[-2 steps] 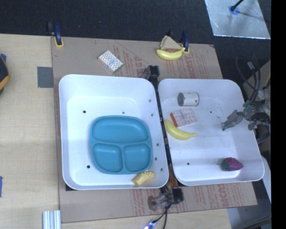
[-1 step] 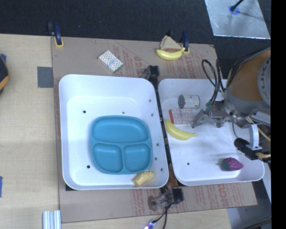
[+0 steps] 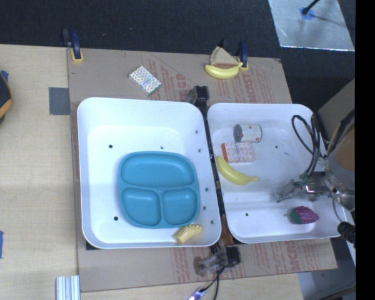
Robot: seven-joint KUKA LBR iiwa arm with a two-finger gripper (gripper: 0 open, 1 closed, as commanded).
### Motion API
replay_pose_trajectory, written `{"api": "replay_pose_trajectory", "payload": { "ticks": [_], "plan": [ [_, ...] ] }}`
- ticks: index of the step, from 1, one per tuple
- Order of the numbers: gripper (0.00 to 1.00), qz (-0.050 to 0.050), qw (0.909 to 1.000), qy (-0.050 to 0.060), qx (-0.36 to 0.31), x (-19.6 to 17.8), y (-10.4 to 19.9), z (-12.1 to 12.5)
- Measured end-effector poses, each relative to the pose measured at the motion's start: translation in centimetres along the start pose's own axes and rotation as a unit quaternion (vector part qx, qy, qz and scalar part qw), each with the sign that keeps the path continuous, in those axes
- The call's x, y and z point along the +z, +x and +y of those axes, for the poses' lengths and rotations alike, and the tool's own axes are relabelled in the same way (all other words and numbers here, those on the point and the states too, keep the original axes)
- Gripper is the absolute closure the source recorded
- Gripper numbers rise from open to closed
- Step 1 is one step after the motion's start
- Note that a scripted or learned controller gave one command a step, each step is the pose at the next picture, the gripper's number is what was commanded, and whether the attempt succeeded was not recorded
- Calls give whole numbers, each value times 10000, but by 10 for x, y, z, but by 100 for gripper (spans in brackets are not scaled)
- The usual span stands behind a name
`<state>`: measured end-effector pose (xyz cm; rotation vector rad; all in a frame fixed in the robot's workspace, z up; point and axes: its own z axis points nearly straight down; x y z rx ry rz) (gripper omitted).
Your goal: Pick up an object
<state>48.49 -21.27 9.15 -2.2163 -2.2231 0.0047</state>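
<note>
At the right bin's [image 3: 262, 114] right edge, the arm [image 3: 345, 144] shows as a brownish-orange, rounded body that runs off the frame. Below it the wrist is a cluster of grey and silvery metal parts with small bright highlights. The gripper [image 3: 284, 193] is grey metal, slim and pointed, its detail too blurred to read. A thin black cable [image 3: 304, 133] loops in a tall oval above the wrist and runs down into it.

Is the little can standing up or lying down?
Lying down. The small can rests on its side in the right bin, its round dark end facing left, just above the red-and-white packet.
</note>
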Motion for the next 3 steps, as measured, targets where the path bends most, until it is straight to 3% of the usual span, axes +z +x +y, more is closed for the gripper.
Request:
{"api": "replay_pose_trajectory", "payload": {
  "ticks": [1, 2, 3],
  "plan": [
    [0, 3, 10000, -7, -22, 0, 74, 49],
    [0, 9, 10000, 19, 5, 0, 72, 159],
    [100, 2, 10000, 19, -21, -11, 72, 159]
  ]
}}
